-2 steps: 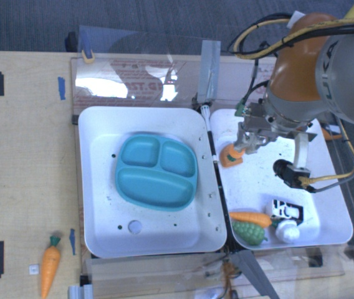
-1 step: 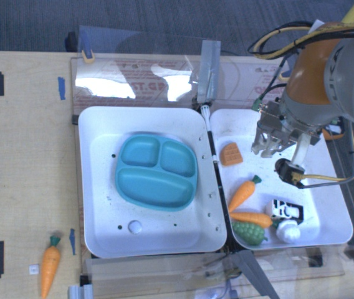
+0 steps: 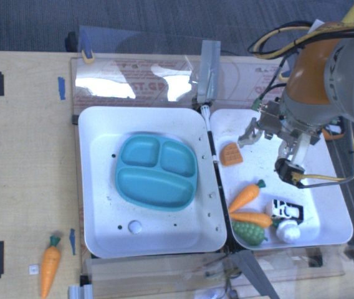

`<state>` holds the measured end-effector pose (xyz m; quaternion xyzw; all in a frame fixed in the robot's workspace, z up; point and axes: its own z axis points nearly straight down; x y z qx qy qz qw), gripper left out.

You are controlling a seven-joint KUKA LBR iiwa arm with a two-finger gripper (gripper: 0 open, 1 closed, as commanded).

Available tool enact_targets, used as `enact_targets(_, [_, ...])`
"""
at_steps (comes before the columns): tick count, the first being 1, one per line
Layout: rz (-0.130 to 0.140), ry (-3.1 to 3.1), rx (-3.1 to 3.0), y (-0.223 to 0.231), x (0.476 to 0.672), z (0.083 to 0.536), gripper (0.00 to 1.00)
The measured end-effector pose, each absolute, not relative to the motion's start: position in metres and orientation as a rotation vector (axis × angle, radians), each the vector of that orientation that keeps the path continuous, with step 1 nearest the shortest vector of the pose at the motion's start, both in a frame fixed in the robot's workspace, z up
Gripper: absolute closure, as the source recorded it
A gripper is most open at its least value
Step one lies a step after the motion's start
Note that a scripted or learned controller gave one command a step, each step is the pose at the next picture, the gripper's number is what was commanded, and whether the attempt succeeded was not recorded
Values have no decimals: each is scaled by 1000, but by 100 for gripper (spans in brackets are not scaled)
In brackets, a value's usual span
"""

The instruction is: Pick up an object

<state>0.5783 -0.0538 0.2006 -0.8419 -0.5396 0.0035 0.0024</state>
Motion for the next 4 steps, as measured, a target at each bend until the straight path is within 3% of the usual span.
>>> enact_targets(1, [-3,-1705,-2641,-132,557,86,0])
enact_targets(2, [-6,-1999,-2429,-96,524,86,0])
enact_targets(3, [-6,-1997,-2432,-97,526,94,100])
enact_targets(4, [0,-2236,-2208,-99,481,219,100])
